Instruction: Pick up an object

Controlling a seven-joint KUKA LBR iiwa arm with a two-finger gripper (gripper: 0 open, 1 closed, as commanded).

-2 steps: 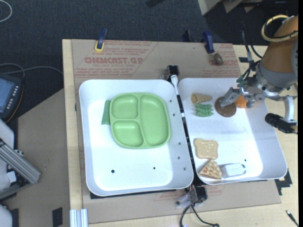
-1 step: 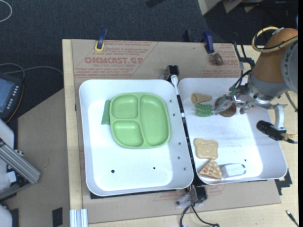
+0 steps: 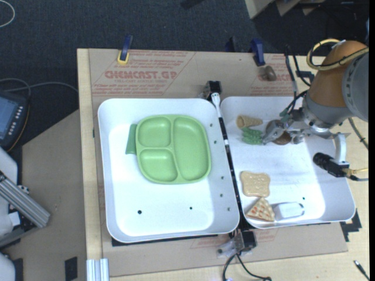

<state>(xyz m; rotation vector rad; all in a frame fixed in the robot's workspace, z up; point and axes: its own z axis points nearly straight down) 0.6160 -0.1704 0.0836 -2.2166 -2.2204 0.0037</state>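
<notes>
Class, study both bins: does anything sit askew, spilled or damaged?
Nothing is spilled or visibly damaged. The green divided plate lies slightly rotated in the left bin, over a green flat piece at its left edge. In the right bin, the pizza slice sits against the near-left rim.

On the tabletop (image 3: pixel 88 157) two bins sit side by side, touching along one edge. Taking the divided plate (image 3: pixel 173 148) as landmark: it lies in the left bin (image 3: pixel 117 204), toward that bin's back. To its right, in the right bin (image 3: pixel 328 204), lie a cone (image 3: pixel 249 122) and a leafy piece (image 3: pixel 253 136). The toast slice (image 3: pixel 255 184) lies right of the plate and nearer the front, with the pizza wedge (image 3: pixel 261 210) just in front of the toast. The tool (image 3: pixel 280 131) is right of the leafy piece.
</notes>
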